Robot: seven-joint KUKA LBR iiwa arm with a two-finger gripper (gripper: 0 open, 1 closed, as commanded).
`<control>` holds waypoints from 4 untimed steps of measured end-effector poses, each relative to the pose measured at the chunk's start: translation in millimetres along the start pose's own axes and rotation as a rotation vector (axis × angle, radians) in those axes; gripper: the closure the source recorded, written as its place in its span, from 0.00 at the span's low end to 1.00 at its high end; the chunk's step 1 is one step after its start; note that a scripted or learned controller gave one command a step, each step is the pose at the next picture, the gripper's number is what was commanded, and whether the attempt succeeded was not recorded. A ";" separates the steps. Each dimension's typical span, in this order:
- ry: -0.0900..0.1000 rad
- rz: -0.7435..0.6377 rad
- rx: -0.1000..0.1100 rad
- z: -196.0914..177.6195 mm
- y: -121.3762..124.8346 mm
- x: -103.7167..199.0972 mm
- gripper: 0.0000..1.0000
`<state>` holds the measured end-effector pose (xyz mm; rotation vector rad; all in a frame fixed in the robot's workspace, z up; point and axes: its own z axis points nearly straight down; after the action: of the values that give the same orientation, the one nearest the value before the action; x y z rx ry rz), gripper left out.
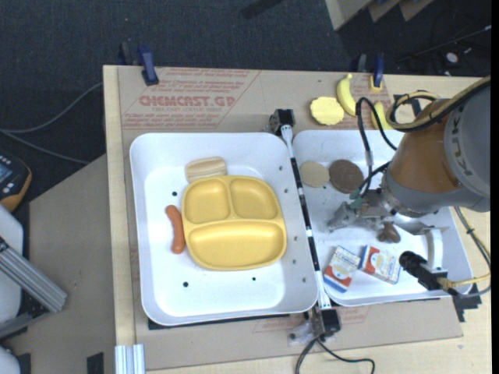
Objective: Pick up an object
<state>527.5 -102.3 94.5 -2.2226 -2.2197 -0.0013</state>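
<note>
My gripper (363, 213) hangs low in the right bin (460, 248), near its middle, at the end of the grey and orange arm. Just behind it lie a brown round disc (345, 174) and a beige round disc (315, 174). In front of it, near the bin's front wall, two small cartons lie side by side: a white and blue one (341, 266) and a red and white one (380, 263). I see nothing held in the gripper.
The left bin (152, 209) holds a yellow divided tray (232, 221), an orange sausage (176, 228) to its left and a tan bread piece (206, 167) behind it. A banana (345, 93) and a yellow lump (327, 110) lie on the bench behind the right bin.
</note>
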 end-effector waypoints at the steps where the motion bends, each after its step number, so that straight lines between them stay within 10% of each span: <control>1: -0.006 -0.002 -0.008 -3.3 84.7 -53.6 0.00; 2: -0.002 -0.006 -0.008 8.0 142.8 -31.1 0.00; 3: 0.000 0.004 -0.002 6.2 33.9 -45.9 0.00; 4: -0.005 0.000 -0.012 -4.8 39.2 -45.6 1.00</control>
<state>566.5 -148.0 99.3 -2.2305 -2.2286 -0.0085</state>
